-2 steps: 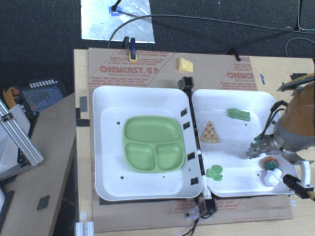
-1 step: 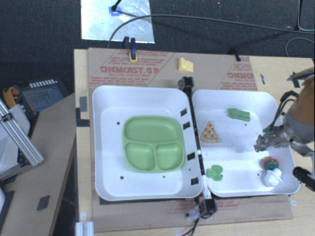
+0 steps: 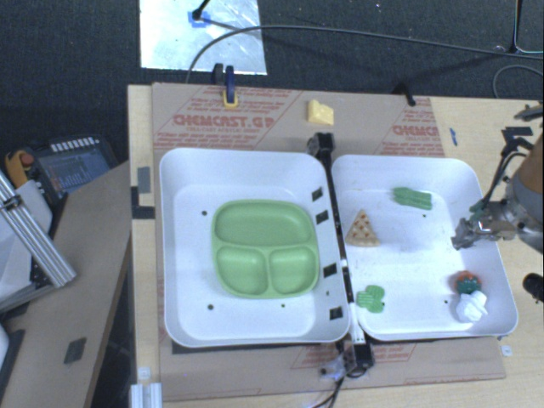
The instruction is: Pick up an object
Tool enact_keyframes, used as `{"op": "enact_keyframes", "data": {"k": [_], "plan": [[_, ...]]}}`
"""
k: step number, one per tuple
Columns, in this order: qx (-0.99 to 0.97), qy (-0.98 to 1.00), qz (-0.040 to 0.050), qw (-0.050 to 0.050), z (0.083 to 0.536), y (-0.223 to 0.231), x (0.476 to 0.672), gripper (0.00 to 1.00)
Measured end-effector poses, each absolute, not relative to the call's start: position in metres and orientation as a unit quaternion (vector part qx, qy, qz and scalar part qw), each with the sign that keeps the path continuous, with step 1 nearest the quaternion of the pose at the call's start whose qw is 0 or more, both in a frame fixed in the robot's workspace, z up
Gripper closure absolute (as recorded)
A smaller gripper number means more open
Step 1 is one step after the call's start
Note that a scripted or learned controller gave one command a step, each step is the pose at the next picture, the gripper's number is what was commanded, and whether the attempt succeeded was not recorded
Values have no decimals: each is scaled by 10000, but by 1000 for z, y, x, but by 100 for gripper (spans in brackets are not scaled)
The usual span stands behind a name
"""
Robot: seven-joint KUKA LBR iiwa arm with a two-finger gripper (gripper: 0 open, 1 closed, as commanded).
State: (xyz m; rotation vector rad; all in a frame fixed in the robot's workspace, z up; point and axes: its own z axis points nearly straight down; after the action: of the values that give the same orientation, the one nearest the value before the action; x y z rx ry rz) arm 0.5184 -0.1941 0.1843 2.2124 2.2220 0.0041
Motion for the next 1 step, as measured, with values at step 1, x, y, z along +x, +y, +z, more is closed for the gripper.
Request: {"op": "enact_keyframes", "data": {"k": [1], "plan": [[7054, 7088, 14, 35, 231, -201, 525, 100]]}}
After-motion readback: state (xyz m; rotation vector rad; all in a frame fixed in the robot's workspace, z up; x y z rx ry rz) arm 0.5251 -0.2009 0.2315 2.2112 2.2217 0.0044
